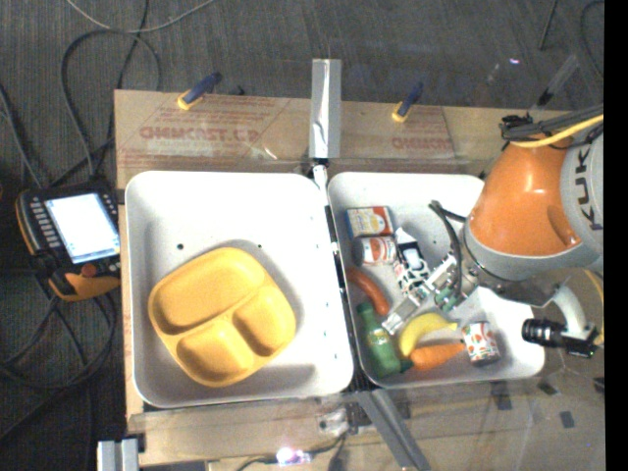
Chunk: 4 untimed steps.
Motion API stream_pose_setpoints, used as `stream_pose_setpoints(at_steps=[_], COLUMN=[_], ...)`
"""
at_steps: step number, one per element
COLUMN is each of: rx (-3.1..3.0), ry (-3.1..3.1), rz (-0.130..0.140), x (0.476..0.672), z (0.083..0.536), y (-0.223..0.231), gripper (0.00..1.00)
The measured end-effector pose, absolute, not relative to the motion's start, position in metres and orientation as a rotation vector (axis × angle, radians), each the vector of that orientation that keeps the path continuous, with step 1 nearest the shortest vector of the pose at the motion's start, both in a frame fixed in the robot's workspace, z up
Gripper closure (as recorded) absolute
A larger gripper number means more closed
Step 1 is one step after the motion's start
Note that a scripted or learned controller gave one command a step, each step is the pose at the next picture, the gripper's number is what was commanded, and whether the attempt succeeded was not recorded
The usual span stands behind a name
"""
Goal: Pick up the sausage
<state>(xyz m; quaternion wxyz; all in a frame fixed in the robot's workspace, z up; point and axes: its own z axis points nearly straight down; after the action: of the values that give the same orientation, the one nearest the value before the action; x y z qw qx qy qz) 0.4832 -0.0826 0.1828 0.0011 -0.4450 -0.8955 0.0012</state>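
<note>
The sausage point(369, 289) is seen lying in the right bin point(510, 361), beside the green bottle point(381, 344) and not yet lifted. The gripper point(424, 292) is lowered just beside it (whether spread or closed cannot be told), so grasping and raising are judged still undone

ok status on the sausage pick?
Gripper low in right bin, nothing visibly held. Sausage lies left of it, untouched. Green bottle and banana crowd close by.
</note>
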Motion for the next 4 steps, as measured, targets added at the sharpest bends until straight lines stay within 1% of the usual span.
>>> stream_pose_setpoints(at_steps=[1, 2, 3, 4], rx=[-1.335, -1.344, -1.356, -1.342], ry=[-2.849, -2.926, -2.94, -2.84], rz=[0.003, -0.028, -0.034, 0.002], x=[0.564, 0.531, 0.536, 0.553], z=[0.131, 0.11, 0.125, 0.183], y=[-0.106, -0.104, -0.106, -0.059], gripper=[0.0, 0.0, 1.0, 1.0])
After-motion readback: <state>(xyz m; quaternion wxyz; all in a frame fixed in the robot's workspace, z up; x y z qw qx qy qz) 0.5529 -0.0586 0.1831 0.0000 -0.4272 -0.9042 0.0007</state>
